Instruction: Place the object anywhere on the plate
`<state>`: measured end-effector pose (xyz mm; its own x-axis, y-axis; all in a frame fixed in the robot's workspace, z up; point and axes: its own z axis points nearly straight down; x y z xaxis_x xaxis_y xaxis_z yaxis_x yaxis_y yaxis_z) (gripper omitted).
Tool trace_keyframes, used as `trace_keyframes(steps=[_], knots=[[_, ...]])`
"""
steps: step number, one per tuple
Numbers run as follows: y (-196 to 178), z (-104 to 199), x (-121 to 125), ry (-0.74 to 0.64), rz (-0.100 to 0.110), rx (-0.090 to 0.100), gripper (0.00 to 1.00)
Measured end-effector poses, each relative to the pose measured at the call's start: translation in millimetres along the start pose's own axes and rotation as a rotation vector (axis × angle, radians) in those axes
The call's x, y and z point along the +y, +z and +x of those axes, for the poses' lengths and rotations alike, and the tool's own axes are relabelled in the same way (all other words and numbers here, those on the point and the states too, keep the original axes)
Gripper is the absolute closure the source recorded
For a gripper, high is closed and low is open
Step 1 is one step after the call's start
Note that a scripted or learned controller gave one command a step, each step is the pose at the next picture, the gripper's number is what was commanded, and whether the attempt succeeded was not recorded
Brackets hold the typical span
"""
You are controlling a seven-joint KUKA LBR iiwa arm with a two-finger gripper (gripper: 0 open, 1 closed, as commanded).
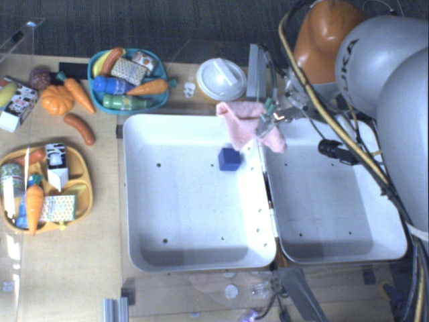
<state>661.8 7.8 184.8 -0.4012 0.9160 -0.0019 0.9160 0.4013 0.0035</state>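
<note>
Two shallow white plastic bins sit side by side on the wooden bench, the left bin (194, 247) nearest the camera's centre and the right bin (348, 240) beneath the grey arm (395, 66); a small blue cube (229, 159) rests on the left bin's floor near its far right corner; just beyond it a crumpled pink cloth (244, 123) drapes over the divide between the bins, pinched at its upper right in the two-finger gripper (276, 116); farther back, a round white plate (222, 79) lies on the bench beside a blue bowl of toy food (129, 80).
</note>
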Motion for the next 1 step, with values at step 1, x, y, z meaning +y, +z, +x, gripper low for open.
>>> trace_keyframes(steps=[1], knots=[[-39.6, 0.8, 2.1, -0.008, 0.0, 0.0, 1.0]])
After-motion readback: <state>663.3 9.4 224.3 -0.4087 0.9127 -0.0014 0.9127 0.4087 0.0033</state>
